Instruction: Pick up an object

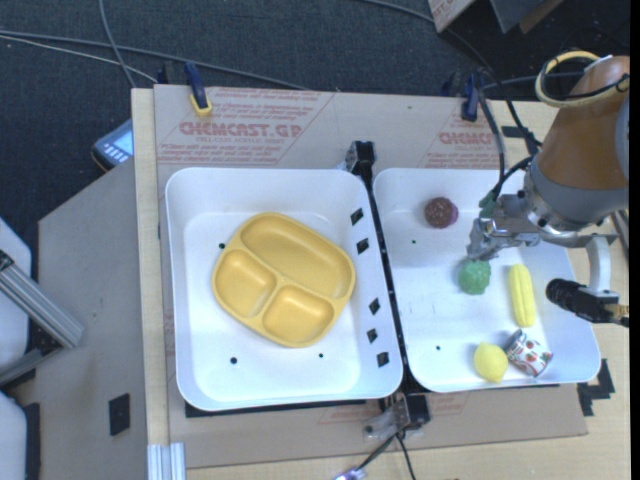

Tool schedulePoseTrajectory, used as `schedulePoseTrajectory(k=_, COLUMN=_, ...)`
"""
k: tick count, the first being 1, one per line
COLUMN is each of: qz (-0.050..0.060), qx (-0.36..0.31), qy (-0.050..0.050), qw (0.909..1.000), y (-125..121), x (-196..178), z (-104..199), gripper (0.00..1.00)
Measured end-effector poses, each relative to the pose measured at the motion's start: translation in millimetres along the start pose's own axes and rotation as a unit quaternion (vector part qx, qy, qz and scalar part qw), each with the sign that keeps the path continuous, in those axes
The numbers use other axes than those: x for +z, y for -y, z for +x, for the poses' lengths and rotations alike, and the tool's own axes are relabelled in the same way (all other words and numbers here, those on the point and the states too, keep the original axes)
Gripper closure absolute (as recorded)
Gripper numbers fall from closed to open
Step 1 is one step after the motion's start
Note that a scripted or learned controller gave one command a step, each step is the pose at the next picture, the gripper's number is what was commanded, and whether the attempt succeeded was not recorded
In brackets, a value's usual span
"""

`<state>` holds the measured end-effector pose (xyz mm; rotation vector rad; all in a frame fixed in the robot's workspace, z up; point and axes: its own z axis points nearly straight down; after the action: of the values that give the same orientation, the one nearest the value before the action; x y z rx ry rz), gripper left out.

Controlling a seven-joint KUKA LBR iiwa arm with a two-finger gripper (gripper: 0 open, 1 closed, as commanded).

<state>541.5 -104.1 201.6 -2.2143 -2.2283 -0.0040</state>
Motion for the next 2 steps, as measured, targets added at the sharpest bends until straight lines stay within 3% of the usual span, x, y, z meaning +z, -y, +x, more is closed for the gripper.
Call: schedulePoseTrajectory(k=2, qz=-0.001, qx=0.000, qy=0.000, qw=1.0000, y=-43.2, x=-25.7, z=102.9, gripper=1.00)
